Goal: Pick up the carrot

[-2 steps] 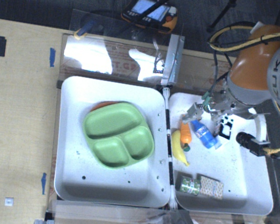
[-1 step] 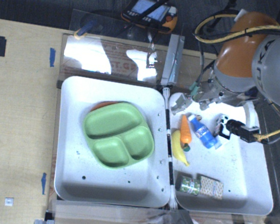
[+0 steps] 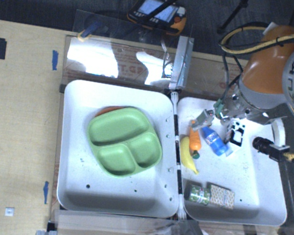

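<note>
The orange carrot [image 3: 194, 139] lies in the right bin [image 3: 264, 207], close to its left wall, with its lower end against a yellow banana [image 3: 188, 155]. My gripper [image 3: 220, 126] hangs over the upper middle of that bin, just right of and above the carrot. Its fingers are spread open, one grey tip [image 3: 205, 117] near the carrot's top and the other [image 3: 237, 133] further right. A blue bottle [image 3: 215, 142] lies just below the gap between them. Nothing is gripped.
A green can [image 3: 199, 194] and a speckled packet [image 3: 221, 196] lie near the right bin's front wall. The left bin [image 3: 67, 184] holds a green divided plate [image 3: 125, 140] with something orange-red under its far edge. A divider ridge [image 3: 177, 151] separates the bins.
</note>
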### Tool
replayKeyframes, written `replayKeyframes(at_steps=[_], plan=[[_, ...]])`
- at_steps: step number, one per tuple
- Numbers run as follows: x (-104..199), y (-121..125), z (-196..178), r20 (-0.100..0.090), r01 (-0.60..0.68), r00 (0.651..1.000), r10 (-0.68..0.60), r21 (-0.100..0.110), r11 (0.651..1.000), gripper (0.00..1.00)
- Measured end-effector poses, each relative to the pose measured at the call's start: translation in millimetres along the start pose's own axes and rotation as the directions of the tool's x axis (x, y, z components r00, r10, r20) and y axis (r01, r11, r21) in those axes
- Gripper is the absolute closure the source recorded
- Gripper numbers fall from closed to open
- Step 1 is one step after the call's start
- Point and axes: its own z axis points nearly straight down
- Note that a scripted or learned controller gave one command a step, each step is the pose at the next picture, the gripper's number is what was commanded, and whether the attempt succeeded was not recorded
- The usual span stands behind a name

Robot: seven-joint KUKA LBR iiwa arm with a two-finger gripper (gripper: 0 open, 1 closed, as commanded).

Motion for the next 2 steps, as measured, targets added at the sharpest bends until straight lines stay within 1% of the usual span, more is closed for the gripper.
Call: replayKeyframes(at_steps=[1, 2], plan=[[-32, 26, -17, 0.003, -0.052, 0.999, 0.052, -0.004, 0.999, 0.0], [-25, 23, -73, 0.002, -0.367, 0.93, 0.367, -0.004, 0.93, 0.0]])
